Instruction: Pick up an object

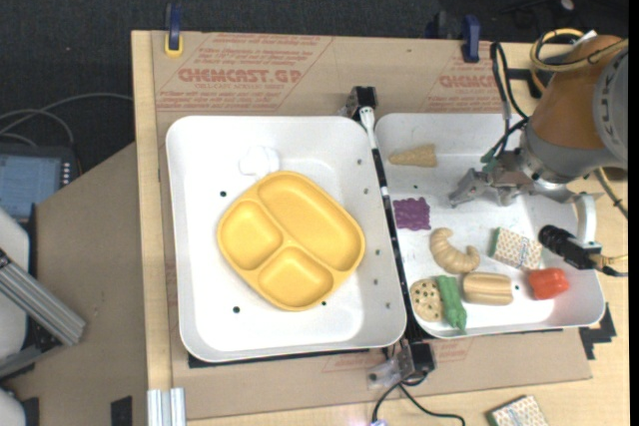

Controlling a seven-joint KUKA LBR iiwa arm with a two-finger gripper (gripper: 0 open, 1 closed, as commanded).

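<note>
Dark carpet surrounds a wooden bench (300, 75) bearing two white bins. Over the right bin (591, 309), the gripper (486, 187) hangs with its dark fingers spread wide and nothing between them. Just left of it lies a tan cone-shaped piece (413, 156); below sit a purple grape cluster (410, 213), a croissant (454, 252), a patterned cracker (514, 247), a hot-dog bun (487, 288), a green vegetable (451, 302), a cookie (425, 299) and a red tomato-like piece (547, 283). A yellow divided plate (290, 239) rests in the left bin (190, 214).
</note>
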